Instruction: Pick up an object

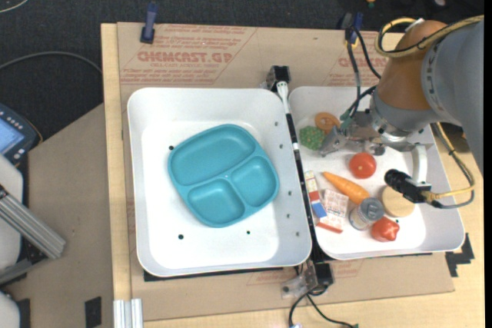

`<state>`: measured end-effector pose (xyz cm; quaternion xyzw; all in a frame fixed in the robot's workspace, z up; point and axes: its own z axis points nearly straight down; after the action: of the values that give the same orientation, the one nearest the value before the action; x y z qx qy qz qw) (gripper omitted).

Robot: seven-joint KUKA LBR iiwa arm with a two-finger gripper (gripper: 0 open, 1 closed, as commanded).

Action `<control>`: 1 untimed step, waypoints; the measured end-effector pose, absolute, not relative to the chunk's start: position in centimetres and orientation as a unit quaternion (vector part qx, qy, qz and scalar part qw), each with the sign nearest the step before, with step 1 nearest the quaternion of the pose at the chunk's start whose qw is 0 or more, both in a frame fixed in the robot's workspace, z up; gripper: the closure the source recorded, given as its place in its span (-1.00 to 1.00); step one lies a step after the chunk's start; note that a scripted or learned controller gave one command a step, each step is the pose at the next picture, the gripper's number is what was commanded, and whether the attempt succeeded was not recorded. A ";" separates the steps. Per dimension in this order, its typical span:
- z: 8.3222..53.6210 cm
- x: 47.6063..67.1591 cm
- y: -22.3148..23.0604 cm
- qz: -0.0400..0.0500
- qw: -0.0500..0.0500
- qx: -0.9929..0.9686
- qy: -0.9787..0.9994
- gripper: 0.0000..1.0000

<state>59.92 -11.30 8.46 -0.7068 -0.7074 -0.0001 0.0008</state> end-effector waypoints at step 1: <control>8.5 59.9 -11.3 0.000 0.001 -0.707 -0.707 -1.00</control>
<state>59.92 -11.31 8.46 -0.7069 -0.7074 -0.0001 0.0008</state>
